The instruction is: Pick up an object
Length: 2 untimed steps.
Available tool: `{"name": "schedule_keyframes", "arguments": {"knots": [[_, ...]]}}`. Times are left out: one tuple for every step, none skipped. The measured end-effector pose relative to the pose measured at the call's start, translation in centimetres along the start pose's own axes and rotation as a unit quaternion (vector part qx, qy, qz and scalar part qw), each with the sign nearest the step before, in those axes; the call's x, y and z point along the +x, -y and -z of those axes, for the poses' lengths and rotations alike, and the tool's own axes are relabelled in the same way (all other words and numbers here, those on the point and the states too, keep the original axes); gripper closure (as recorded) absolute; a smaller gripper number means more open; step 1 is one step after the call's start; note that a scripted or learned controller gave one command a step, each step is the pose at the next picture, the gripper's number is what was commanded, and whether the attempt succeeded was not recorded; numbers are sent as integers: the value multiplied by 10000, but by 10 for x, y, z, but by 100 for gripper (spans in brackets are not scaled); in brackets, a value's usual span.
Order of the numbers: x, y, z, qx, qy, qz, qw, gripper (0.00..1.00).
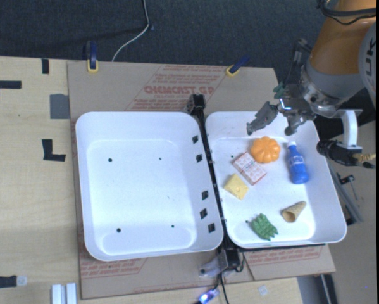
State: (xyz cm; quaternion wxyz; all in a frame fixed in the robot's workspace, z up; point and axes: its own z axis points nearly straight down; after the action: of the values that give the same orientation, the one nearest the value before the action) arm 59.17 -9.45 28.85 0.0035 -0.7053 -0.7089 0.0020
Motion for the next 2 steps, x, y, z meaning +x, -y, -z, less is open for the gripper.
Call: {"name": "schedule_keyframes", "arguments": {"knots": [[-38, 2, 199, -133, 40, -26, 9999, 0], [-36, 2, 198, -45, 28, -15, 10000, 100]]}}
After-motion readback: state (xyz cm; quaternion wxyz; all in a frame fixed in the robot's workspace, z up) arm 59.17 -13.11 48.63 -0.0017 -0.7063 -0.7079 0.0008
